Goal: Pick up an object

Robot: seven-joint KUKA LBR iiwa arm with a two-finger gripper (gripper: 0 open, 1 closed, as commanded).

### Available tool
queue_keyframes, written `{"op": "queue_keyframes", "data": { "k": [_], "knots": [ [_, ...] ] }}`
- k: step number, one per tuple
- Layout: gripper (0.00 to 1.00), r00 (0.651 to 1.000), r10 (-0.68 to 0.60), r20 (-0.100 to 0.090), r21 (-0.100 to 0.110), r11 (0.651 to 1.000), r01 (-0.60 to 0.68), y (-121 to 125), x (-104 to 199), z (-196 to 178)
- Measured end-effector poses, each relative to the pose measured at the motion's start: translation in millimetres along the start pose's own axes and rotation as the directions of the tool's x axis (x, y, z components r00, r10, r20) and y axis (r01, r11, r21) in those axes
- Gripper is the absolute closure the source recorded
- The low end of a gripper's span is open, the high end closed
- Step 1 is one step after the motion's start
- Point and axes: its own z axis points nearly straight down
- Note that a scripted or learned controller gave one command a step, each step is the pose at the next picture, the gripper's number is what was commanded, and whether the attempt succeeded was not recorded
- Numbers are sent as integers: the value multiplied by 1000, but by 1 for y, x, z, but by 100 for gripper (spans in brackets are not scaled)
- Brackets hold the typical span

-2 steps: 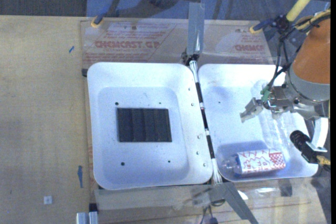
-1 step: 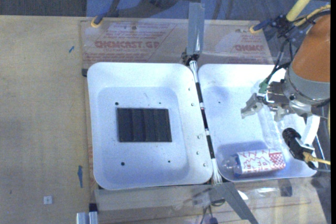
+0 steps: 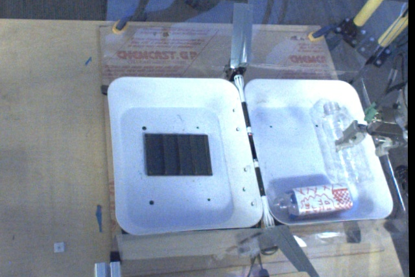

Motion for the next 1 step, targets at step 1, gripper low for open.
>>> {"op": "queue_keyframes", "data": {
  "k": [1],
  "knots": [
    [0,980,201,-1,5,980,-201,4,-28,55]
  ]
}}
